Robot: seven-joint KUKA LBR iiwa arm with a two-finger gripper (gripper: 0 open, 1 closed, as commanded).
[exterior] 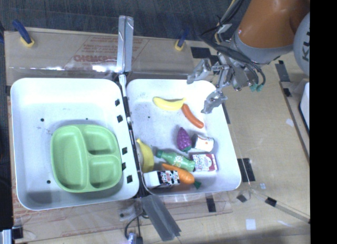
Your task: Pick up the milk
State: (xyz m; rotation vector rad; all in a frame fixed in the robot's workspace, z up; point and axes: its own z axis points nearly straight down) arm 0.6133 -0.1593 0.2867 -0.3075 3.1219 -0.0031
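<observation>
The milk (164,178), a small carton with black and white cow patches, lies on its side at the front edge of the right bin (138,96). An orange carrot (182,175) rests against it. My gripper (207,86) hovers over the bin's far right corner, well behind the milk. Its two grey fingers are spread apart and there is nothing between them, so it is open. The arm's orange band (268,13) is at the upper right.
The right bin also holds a yellow banana (168,103), a red sausage (192,115), a purple fruit (184,139), a white cup (204,144), a green bottle (175,158), a red and white carton (205,162) and a yellow piece (146,155). A green divided tray (87,157) sits in the left bin (31,100).
</observation>
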